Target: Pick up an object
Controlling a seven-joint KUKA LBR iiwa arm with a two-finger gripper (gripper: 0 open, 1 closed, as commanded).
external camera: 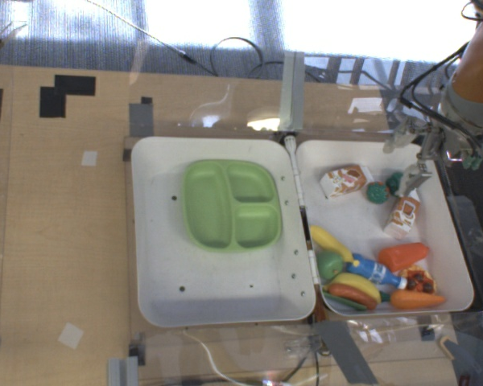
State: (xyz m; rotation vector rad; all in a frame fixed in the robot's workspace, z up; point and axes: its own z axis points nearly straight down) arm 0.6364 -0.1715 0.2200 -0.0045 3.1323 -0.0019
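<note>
The right bin [455, 240] holds several toy foods. Among them are a white and orange carton [343, 181], a dark green ball [376, 192], a small green piece [394, 182] and a second carton [402, 215]. Nearer the front lie a yellow banana [330, 240], a blue bottle [377, 272], a red-orange pepper [402, 256] and a carrot [417, 299]. My gripper [408, 163] hangs over the bin's far right part, just above the small green piece and the second carton. It looks open, with nothing between its fingers.
The left bin [157, 288] carries a green divided plate [231, 203]. A metal divider [290, 95] stands behind the seam between the bins. Cables [233, 51] trail across the bench at the back. The arm's orange band [476, 71] is at the right edge.
</note>
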